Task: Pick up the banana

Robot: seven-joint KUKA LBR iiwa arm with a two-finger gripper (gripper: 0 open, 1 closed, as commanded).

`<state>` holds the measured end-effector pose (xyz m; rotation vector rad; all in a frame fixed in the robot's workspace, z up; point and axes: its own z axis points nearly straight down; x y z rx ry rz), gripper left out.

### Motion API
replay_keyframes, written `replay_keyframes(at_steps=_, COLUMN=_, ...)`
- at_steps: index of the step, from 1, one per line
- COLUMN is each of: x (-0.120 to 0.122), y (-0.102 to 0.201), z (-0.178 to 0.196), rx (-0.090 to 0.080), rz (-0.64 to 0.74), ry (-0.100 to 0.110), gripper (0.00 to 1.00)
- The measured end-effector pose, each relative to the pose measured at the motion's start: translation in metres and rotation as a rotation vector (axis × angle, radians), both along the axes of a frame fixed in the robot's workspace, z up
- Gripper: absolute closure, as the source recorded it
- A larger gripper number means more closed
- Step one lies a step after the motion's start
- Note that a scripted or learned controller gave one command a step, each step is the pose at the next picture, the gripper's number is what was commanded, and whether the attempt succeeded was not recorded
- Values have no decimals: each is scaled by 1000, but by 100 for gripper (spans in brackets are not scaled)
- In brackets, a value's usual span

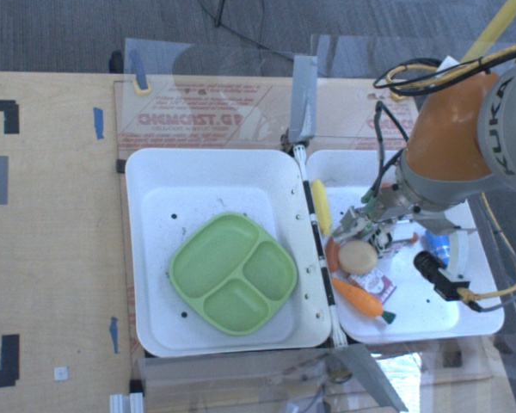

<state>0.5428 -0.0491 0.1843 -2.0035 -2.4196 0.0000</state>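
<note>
Bench [52,256] of pale wood spreads across the left, marked with black tape and small blue strips. Next comes the left bin [155,179], holding a green divided plate [233,273] tilted toward its near right corner. Just past the divider, the banana [322,206] lies lengthwise against the left wall of the right bin [439,312], toward its far end. Near it sit a round beige ball [358,257] and, nearer still, a carrot [359,298]. The gripper [367,224] hangs just right of the banana, above the ball; whether its claw is open or closed cannot be told. A blue item [438,248] lies further right under the arm [451,136].
</note>
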Motion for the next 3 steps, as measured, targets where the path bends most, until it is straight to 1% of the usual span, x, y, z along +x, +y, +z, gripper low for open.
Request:
replay_keyframes(at_steps=1, x=59, y=45, z=1, rx=-1, rz=148, ry=-3, gripper=0)
replay_keyframes(at_steps=2, x=93, y=51, z=1, rx=-1, rz=208, ry=-4, gripper=0)
replay_keyframes(at_steps=3, x=40, y=5, z=1, rx=0, rz=276, ry=-2, gripper=0)
